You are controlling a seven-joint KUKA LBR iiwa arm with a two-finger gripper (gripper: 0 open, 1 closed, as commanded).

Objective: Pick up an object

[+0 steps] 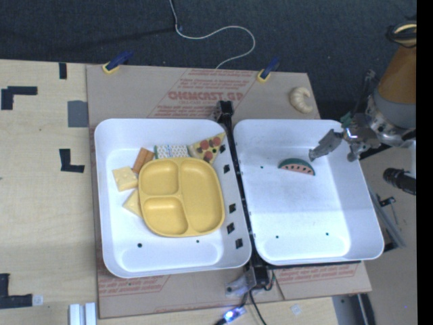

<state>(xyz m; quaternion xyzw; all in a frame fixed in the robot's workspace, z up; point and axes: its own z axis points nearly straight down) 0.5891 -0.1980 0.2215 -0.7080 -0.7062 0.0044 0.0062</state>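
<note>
Watermelon slice (pixel 298 166) lies in the right bin (pixel 304 242), far half. Claw (pixel 336 145) hovers just right of it, fingers spread, nothing between them. Left bin (pixel 115 249): yellow divided plate (pixel 181 196), crackers (pixel 124 179). Cardboard (pixel 196 93) carries illegible red print. Bench (pixel 40 202) wood-toned with black marks.

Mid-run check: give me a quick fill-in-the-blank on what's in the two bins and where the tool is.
The watermelon slice lies in the ____ bin.
The yellow divided plate has ____ compartments.
The tool sits over the right bin, to the ____ of the watermelon slice.

Missing words: right; three; right
</note>
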